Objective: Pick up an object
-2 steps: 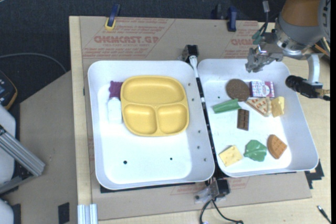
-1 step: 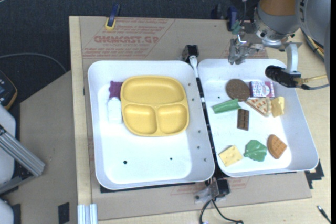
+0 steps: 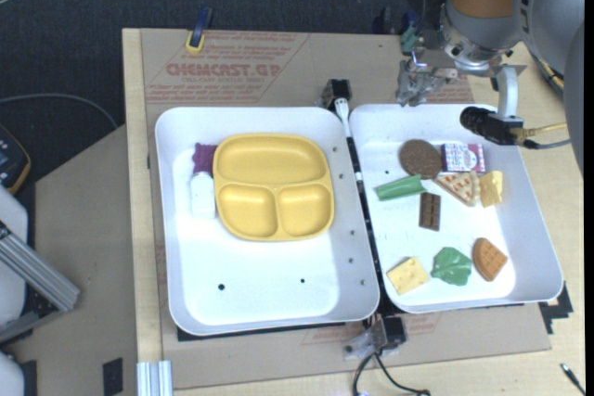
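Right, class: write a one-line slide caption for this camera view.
Gripper above the right bin's far rim; toy foods inside, yellow divided tray in the left bin.

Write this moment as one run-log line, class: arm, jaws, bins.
arm: above right bin far edge | gripper: holding nothing | right bin: toy foods untouched | left bin: yellow tray | pick: not started

Robotics lab: plywood bench [image 3: 241, 60], loose cables [image 3: 56, 102] (dark carpet), aluminium framing [image 3: 37, 269]

Yellow tray [image 3: 274, 184], green pepper [image 3: 399, 188], brown cookie [image 3: 420, 158], white bins [image 3: 176, 199], perhaps a purple-capped bottle [image 3: 202, 181].
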Robot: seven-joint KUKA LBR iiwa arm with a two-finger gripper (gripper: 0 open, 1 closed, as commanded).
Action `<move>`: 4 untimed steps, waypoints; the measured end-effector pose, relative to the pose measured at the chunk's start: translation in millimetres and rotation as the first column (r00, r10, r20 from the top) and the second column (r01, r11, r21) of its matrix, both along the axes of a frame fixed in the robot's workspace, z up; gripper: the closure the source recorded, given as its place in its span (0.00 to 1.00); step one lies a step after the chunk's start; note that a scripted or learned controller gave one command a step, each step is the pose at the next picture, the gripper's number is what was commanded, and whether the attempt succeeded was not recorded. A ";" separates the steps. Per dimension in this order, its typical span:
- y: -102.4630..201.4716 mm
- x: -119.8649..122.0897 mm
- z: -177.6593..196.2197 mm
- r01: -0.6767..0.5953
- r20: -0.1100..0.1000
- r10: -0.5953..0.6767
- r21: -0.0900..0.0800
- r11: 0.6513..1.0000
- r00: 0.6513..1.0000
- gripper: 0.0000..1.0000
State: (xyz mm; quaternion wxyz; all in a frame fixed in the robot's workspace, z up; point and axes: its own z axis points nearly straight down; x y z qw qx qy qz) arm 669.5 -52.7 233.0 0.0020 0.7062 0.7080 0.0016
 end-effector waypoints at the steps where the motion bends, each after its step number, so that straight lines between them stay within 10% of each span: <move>1: 5.4 -3.6 2.4 0.001 -0.004 -0.001 0.000 1.000 1.000 1.00; 4: 5.7 4.3 -3.3 0.002 -0.001 -0.002 -0.001 1.000 1.000 1.00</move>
